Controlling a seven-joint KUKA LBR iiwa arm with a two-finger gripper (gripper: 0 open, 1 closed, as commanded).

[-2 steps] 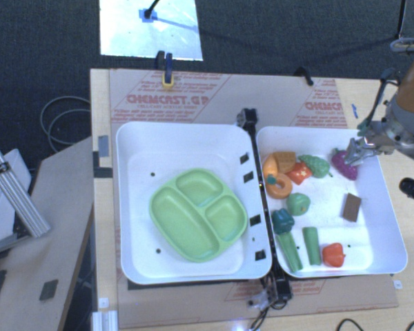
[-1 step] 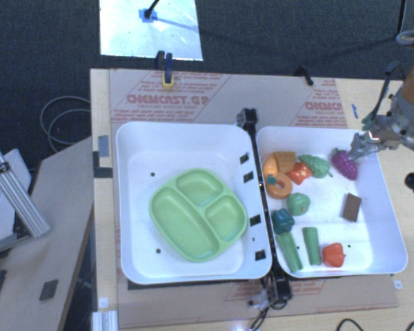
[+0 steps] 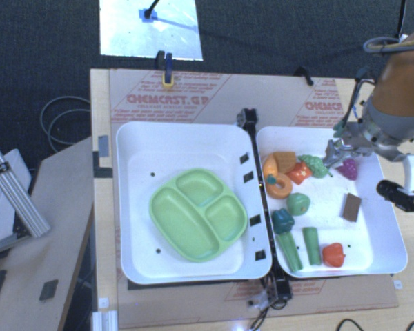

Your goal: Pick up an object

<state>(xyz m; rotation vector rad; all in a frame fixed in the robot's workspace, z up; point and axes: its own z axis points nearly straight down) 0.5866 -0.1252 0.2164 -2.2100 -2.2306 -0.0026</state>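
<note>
The two-finger metal gripper [image 3: 339, 150] hangs low over the far part of the right-hand shallow white bin [image 3: 393, 243], at the end of the grey arm with its orange band [image 3: 400, 74] reaching in from the right. Its tips sit between a small green leafy toy vegetable [image 3: 316, 164] and a purple toy piece [image 3: 348, 168], very close to both; whether it is open or closed, and whether it grips anything, cannot be told from here.

Other items in that bin: an orange ring-shaped toy [image 3: 279, 183], a tan block [image 3: 286, 160] and a red toy pepper [image 3: 298, 173] near the far left corner; a round green toy [image 3: 298, 202], a dark teal piece [image 3: 283, 220], two long green sticks [image 3: 288, 251] and [image 3: 311, 245], a red-orange toy [image 3: 334, 254] near the front, and a brown rectangular block [image 3: 350, 207] lying apart toward the right.

The left-hand white bin [image 3: 134, 185] holds a light green divided plastic plate [image 3: 196, 214].
</note>
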